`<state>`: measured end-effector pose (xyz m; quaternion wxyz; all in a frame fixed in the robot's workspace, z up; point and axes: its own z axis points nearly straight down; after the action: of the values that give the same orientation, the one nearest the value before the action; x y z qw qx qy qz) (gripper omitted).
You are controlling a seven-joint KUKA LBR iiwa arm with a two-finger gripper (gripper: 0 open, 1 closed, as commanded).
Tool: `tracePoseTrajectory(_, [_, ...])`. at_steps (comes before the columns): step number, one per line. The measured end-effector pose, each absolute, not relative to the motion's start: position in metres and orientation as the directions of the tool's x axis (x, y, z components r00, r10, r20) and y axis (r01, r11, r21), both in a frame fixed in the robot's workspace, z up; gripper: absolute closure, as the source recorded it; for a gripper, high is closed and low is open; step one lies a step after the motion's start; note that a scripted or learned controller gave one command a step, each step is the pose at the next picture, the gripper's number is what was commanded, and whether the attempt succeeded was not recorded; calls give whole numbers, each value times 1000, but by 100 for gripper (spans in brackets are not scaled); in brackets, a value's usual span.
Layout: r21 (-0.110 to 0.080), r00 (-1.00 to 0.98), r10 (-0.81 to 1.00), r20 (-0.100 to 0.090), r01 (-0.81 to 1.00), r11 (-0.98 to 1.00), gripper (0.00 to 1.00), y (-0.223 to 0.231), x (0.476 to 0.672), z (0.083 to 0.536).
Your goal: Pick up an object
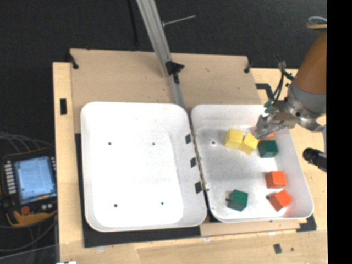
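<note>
- In the camera view, the gripper [263,126] hung over the back part of the right bin [220,216], just above two yellow blocks [241,140] that sat touching each other.
- I could not tell how the hand was set, or if it had hold of anything; nothing showed plainly in it.
- A dark green block [268,148] sat just beside the yellow ones, on the side near the bin's right wall.
- Two orange blocks [278,189] lay near the front right corner, close together.
- Another green block [237,199] sat alone near the front edge, well apart from the rest.
- The blocks looked small, hard and light, with flat sides. They would likely not bend or break. A good hold would be on two flat sides facing each other.
- The yellow pair and the dark green one were crowded, so there was little room to slip in between them.
- The lone green block had open floor all around it.
- The orange blocks sat near the wall, which could get in the way.
- The left bin [88,147] sat beside the right one.
</note>
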<state>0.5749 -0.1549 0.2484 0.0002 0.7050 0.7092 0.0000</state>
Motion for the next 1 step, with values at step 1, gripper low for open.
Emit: tracePoseTrajectory(1, [3,-8,1000,1,1000,8,100,-102,596,254])
